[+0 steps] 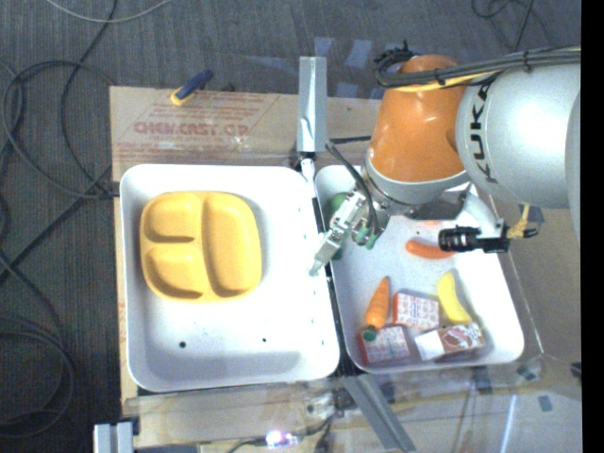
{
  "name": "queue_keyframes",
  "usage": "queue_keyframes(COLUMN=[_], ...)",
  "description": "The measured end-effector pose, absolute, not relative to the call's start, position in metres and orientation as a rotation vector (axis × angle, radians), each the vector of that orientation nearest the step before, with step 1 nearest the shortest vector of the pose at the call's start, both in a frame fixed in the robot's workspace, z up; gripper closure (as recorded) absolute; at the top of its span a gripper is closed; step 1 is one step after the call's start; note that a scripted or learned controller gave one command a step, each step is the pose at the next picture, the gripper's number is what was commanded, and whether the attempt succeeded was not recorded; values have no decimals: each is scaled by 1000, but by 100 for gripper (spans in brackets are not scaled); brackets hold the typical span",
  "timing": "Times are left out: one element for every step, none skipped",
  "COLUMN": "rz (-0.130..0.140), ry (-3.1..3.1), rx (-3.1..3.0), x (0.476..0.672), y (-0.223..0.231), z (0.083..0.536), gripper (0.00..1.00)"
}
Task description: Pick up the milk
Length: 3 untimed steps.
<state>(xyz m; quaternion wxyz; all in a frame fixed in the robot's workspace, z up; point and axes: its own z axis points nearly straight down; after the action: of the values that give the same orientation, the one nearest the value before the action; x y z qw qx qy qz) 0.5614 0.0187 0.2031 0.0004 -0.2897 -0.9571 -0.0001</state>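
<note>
The left bin [132, 347] holds a yellow sectioned tray [201, 244]. At the divide between the 2 bins, the pincer [330, 243] hangs tilted, fingers apart, clamped on nothing. In the right bin [514, 338], a carrot [378, 302], the milk [415, 310] carton beside it, and a banana [453, 298] lie near the front wall.

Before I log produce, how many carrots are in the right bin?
2. One carrot lies upright near the bin's middle, beside the cartons; a smaller one lies flat just under the arm. The arm may hide more in the right bin.
</note>
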Motion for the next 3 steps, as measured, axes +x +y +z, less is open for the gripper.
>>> queue_keyframes(rz=[0,3,1], ry=[-2982,-2922,-2946], rx=[-996,-1147,-1088], x=[599,598,538], y=[89,174,154], z=[338,162,226], gripper=[0,0,0])
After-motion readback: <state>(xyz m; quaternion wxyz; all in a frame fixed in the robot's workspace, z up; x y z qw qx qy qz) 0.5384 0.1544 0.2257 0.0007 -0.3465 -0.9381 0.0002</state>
